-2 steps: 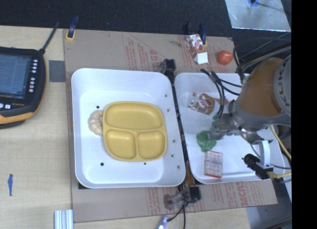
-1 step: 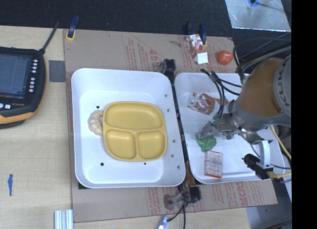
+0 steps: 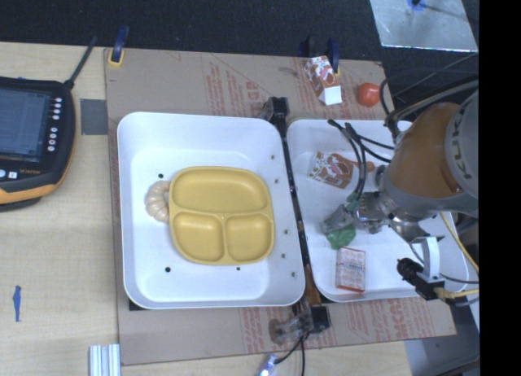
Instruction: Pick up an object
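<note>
Looming largest on the right, the arm (image 3: 427,159), grey with an orange band, leans over the right bin (image 3: 319,283). Its gripper (image 3: 342,224) sits low in that bin, directly over a small green object (image 3: 340,238) that it seems to touch; whether the fingers are spread or closed cannot be told, as the wrist and dark cables crowd that spot. Just below the green object lies a small flat packet (image 3: 352,269), and above it a red and white wrapper (image 3: 332,168). Across the divider, the left bin (image 3: 138,203) holds a yellow divided tray (image 3: 221,214) with a pale lumpy item (image 3: 156,200) tucked against its left edge. Beyond the bins, a small carton (image 3: 323,78) and a red ball (image 3: 369,94) rest on the cardboard; a black and orange control tablet (image 3: 32,138) lies far left.
</note>
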`<state>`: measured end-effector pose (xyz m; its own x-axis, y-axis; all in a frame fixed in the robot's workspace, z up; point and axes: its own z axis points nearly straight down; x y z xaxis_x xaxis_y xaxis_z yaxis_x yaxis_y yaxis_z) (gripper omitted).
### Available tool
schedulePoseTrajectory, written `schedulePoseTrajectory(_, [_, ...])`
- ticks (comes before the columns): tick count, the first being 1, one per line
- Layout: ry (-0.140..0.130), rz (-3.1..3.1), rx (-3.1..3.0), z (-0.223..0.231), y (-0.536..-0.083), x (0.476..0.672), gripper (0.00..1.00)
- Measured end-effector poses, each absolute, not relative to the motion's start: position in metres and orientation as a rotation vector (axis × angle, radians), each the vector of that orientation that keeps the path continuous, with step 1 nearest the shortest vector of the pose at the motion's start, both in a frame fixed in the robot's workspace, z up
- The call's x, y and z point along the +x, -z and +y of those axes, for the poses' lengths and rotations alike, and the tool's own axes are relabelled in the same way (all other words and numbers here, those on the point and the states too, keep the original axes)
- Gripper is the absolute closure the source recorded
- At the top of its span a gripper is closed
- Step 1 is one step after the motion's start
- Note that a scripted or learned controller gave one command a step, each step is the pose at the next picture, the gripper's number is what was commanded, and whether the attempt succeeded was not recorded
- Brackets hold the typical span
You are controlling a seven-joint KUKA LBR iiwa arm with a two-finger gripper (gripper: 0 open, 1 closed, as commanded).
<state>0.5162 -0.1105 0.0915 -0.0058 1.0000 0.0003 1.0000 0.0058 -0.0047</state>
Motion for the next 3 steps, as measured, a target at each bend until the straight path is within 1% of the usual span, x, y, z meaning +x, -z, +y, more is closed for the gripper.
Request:
schedulePoseTrajectory(1, [-0.007, -2.23, -2.21, -0.112, -0.102, 0.517, 1.0])
schedulePoseTrajectory(2, [-0.007, -2.23, -2.21, -0.112, -0.102, 0.517, 0.0])
schedulePoseTrajectory(3, [-0.005, -2.225, -2.212, -0.113, -0.091, 0.475, 0.0])
